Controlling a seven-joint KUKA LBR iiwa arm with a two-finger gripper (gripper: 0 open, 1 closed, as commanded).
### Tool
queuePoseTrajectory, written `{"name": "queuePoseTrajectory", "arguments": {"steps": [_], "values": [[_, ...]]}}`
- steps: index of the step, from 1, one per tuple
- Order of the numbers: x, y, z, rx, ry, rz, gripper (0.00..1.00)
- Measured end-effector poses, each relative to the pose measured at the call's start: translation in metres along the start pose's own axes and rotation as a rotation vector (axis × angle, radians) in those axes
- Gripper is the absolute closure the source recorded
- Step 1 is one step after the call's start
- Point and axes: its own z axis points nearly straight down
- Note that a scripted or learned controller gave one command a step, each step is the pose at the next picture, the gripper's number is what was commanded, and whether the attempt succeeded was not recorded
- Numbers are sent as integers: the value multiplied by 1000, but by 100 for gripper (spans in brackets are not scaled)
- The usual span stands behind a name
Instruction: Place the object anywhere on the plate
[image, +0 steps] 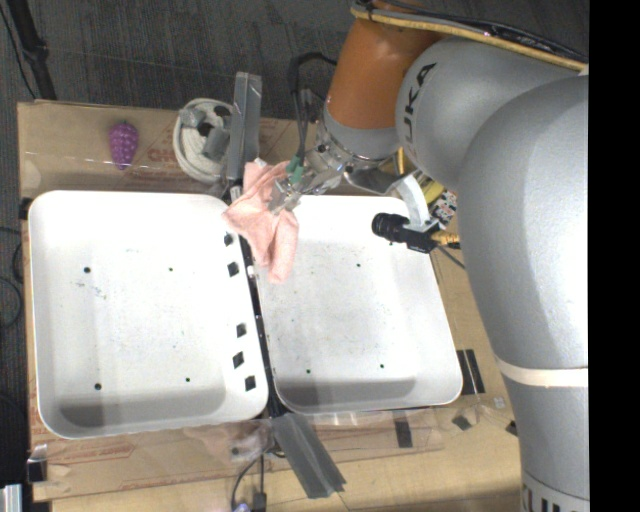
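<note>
pink cloth (265, 222): hangs at far end of rim between left bin (130, 310) and right bin (355, 310), lower folds draped into right bin's far left corner. hand (290, 190): closed on cloth's upper bunch. judged light, soft, limp, not fragile; drapes, may snag on rim. best hold: bunched top fold, pinched deep. plate not identifiable. purple object (123, 143) on bench, far left corner.

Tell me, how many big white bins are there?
2. The left bin sits toward the view's left. The right bin lies beside it, under the arm, with a pink cloth hanging over its top-left corner from the gripper.
</note>
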Motion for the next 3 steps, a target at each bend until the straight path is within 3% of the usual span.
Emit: {"name": "queuePoseTrajectory", "arguments": {"steps": [2,3], "values": [[87,30,-9,0,-1,-806,100],[135,41,-2,1,-1,-1136,100]]}}
